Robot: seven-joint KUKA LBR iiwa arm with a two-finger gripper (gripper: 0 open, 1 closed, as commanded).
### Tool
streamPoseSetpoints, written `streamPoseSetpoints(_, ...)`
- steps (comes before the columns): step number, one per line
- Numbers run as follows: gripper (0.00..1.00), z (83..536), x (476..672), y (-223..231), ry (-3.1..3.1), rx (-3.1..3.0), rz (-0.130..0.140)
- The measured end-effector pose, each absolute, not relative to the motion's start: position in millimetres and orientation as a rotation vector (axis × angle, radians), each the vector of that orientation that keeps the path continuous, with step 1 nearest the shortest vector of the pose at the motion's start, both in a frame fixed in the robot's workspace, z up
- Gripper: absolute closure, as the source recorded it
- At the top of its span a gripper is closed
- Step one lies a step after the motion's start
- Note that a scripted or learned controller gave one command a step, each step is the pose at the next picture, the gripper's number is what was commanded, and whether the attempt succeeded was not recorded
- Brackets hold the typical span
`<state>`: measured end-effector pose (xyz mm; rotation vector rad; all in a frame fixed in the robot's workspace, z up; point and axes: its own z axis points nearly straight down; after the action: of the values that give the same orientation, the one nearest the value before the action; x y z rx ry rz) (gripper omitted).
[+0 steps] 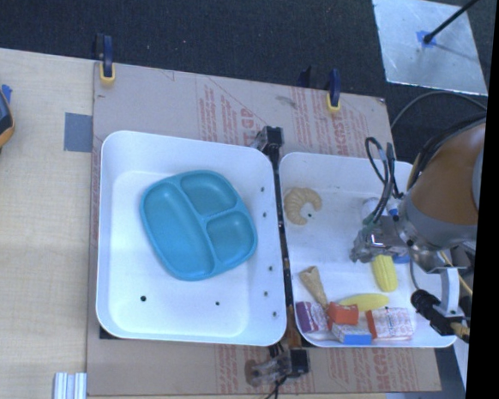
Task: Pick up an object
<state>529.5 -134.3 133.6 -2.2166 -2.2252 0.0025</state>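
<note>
So my pincer (375, 247) is down in the right bin (338, 171), just beside the little corn cob (385, 271); can't tell what it's doing; toy food's piled along the near edge, so corn's the easy grab, I reckon.

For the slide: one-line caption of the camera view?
Gripper low in the right bin beside a corn cob; blue divided plate in the left bin.

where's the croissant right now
The croissant lies in the right bin, near its upper left corner, close to the divider between the bins and apart from the items along the bottom edge.
</note>
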Motion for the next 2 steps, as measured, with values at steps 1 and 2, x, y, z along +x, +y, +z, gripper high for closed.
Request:
streamPoseSetpoints(1, 1.0, 181, 491.6, -103, -2.225, -2.213, 0.003)
streamPoseSetpoints(2, 1.0, 136, 475.3, -97, -2.224, -2.213, 0.005)
